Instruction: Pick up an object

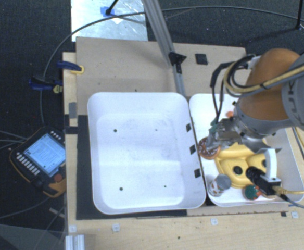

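Yellow plastic toy (234, 163) lies in the right bin (296, 166), the landmark here, beside a brown ring (208, 150) near that bin's left wall. Gripper (218, 135) is down over these objects; its state cannot be determined. Nothing appears lifted. Judged: pick not yet completed; grasp and raise remain.

Tan tabletop (126, 66) sits square under the camera, and two shallow white bins rest on it side by side. The left bin (136, 152) lies on a dark mat (84, 191); the right bin (298, 171) touches it along the middle. A small black square (201, 59) lies near the far edge, and blue-and-yellow clamps (68, 66) grip the left edge.
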You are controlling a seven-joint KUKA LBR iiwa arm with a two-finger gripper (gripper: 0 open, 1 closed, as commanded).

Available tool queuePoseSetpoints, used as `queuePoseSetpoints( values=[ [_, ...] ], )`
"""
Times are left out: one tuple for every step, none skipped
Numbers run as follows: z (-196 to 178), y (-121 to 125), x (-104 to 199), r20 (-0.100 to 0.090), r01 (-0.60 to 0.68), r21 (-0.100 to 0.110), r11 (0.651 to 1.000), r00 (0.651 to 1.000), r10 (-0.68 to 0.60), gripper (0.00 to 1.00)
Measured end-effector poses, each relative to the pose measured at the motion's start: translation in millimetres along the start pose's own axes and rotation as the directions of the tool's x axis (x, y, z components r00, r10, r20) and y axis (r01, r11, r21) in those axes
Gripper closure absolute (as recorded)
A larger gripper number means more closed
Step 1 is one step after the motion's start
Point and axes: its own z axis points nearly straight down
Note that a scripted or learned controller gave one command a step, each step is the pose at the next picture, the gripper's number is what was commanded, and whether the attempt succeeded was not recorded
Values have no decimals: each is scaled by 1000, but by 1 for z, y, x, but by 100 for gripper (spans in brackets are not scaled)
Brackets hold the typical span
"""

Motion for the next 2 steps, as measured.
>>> queuePoseSetpoints(
  values=[
    [-10,-8,53,-1,1,1,1000,1000,-1,100],
    [-12,-19,112,-1,2,2,1000,1000,-2,100]
  ],
)
